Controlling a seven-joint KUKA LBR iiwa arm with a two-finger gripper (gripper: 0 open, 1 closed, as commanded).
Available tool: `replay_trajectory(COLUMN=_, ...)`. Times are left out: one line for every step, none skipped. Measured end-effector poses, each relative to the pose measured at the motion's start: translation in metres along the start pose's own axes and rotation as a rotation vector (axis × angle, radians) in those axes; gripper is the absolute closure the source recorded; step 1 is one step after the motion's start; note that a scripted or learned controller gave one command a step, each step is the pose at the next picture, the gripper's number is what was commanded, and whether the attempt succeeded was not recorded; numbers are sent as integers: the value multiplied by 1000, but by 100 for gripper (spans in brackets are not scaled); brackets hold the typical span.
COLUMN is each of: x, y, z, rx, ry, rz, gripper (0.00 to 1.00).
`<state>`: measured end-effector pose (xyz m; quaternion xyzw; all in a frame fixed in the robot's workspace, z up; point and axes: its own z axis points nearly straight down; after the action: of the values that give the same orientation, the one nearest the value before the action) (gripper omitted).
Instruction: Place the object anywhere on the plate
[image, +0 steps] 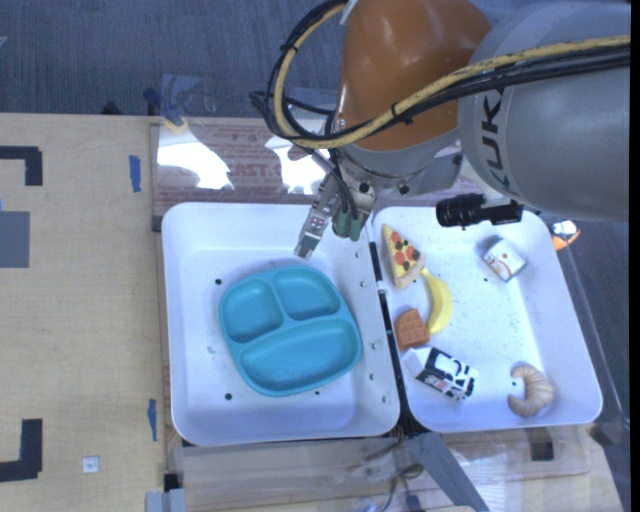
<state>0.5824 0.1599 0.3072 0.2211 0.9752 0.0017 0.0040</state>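
In the left bin (190, 330) lay one blue plate (290, 330); six small items filled the right bin (570, 330); the end effector (328, 228) hung tilted above the plate's far edge, fingers parted, holding nothing.

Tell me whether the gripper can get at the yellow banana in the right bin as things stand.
Probably yes. The yellow banana lies uncovered, touching only the pizza slice and brown biscuit; the gripper hangs nearby over the bins' divide.

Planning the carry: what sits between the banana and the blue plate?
In the camera view, the brown cookie and the bins' meeting rims lie between banana and plate.
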Motion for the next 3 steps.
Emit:
replay_trajectory(x=44, y=52, z=181, rx=5, ry=9, rz=-98, gripper=100)
replay_trajectory(x=98, y=26, z=168, rx=6, ry=11, rz=-90, gripper=100)
replay_trajectory(x=113, y=2, z=67, rx=2, ry=4, rz=-35, gripper=100)
